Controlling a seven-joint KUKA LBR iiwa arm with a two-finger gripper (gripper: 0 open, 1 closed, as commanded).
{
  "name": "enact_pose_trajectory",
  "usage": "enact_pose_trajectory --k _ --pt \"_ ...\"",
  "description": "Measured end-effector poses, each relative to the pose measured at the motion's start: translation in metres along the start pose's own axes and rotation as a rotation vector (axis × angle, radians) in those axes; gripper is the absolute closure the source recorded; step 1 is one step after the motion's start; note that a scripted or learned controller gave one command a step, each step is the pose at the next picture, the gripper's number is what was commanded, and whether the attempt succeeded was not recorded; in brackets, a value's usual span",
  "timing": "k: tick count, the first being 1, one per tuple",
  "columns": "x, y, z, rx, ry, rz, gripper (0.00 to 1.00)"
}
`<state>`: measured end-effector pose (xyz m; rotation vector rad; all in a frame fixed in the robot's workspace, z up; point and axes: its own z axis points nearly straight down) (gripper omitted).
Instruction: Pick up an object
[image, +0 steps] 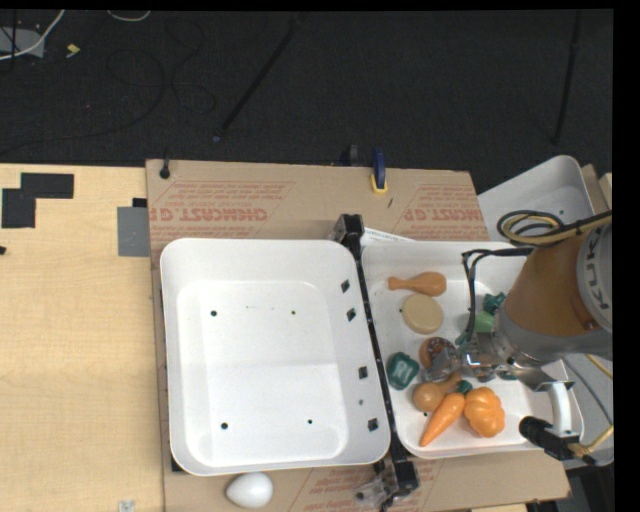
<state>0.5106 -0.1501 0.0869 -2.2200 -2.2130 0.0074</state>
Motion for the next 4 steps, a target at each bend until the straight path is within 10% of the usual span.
enact_pose_trajectory --k 2,4 --pt "0.030 0.136 -0.002 -0.011 -0.002 -0.006 0.00" --pt "0.067 0.132 -0.001 -0.004 -0.001 -0.006 0.00"
